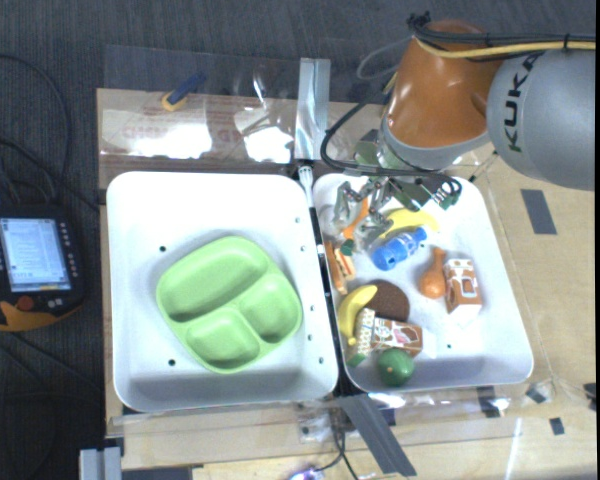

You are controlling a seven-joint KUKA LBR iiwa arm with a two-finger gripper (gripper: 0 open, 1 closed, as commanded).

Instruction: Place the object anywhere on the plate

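The tool [365, 206], grip unclear from here, hangs over the right bin's far-left corner; the green three-compartment plastic plate [230, 301] lies to its left in the other bin.

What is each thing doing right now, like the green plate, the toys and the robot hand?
Green plate: flat in the left bin, nothing on it.
Gripper: low over the toys in the right bin.
Blue bottle: lying on its side.
Banana: lying by the bin wall.
Green ball: resting near the front.
Small carton: lying down.
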